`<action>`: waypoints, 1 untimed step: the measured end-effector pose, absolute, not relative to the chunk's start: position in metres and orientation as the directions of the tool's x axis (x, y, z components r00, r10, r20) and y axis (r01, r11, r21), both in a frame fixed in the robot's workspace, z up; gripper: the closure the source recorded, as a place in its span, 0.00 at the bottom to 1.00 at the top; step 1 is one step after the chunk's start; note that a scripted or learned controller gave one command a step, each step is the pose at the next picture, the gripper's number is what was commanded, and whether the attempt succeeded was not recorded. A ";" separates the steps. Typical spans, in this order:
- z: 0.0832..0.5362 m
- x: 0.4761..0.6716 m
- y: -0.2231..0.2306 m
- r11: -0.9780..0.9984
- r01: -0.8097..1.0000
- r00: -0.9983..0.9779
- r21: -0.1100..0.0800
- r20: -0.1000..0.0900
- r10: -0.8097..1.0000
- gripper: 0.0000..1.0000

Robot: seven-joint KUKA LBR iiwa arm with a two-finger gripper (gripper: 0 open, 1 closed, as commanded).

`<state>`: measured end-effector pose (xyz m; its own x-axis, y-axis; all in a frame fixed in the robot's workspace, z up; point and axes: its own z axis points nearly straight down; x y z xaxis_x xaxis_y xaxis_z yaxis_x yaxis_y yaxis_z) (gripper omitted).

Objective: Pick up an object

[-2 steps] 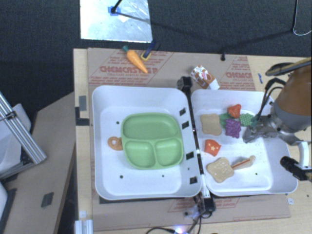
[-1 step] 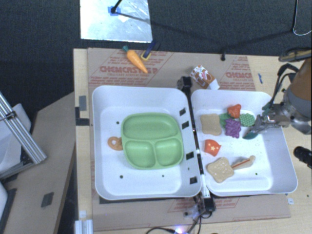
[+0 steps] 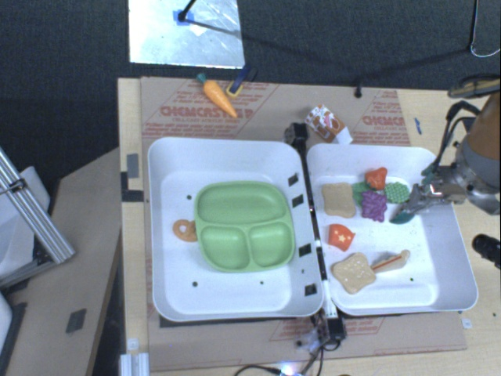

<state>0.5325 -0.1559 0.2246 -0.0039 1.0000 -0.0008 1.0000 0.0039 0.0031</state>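
Note:
The right bin [image 3: 446, 280] holds several toy foods: a bread slice [image 3: 339, 200], purple grapes [image 3: 374, 205], a red strawberry [image 3: 376, 178], a green round piece [image 3: 397, 189], an orange-red piece [image 3: 340, 236], a toast slice [image 3: 354, 272] and a tan stick-shaped piece [image 3: 391, 262]. My gripper [image 3: 405, 210] reaches in from the right and hangs low over the bin, just right of the grapes and below the green piece. Nothing visibly sits in its grasp.
The left bin [image 3: 168, 171] holds a green divided plate [image 3: 243, 225] and a small pretzel [image 3: 185, 230]. Behind the bins lie a toy carrot [image 3: 219, 98] and a small carton [image 3: 325, 124]. A black divider [image 3: 309, 210] runs between the bins.

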 end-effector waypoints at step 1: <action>0.215 0.513 -0.110 0.007 1.000 -0.007 0.000 0.002 1.000 1.00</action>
